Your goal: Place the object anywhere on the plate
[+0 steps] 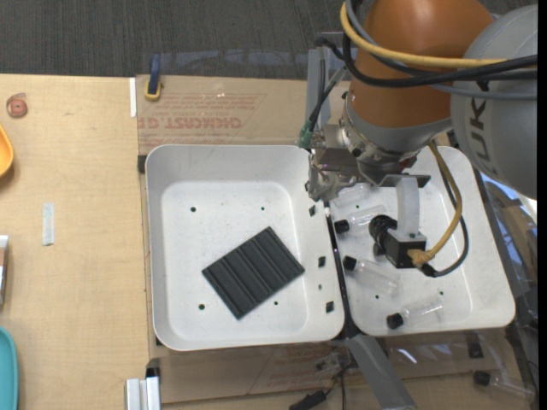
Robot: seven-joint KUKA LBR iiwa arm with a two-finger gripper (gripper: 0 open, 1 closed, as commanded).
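Brown cardboard (256, 370) covers the bench's near edge, just below the two shallow white bins. In the left white bin (162, 254) a dark grey ribbed rectangular plate (254, 272) lies flat on the floor, turned at a diagonal and nearer the front wall than the back.

The right white bin (479, 310) holds small clear plastic tubes with black caps (423, 308), scattered about. One lies close to the near wall, another sits mid-floor beside the rim shared by the bins, and a third lies farther back. All of them rest on the bin floor, apart from the plate.

Above the far left corner of the right bin, the gripper (332, 182) hangs close to the shared rim. Whether it is released or clenched cannot be told, since the wrist covers it from above. The grey arm with its orange band (410, 32) looms over that bin's far half.

Beyond the bins lies more cardboard with red lettering (205, 114), then dark carpet (171, 15).
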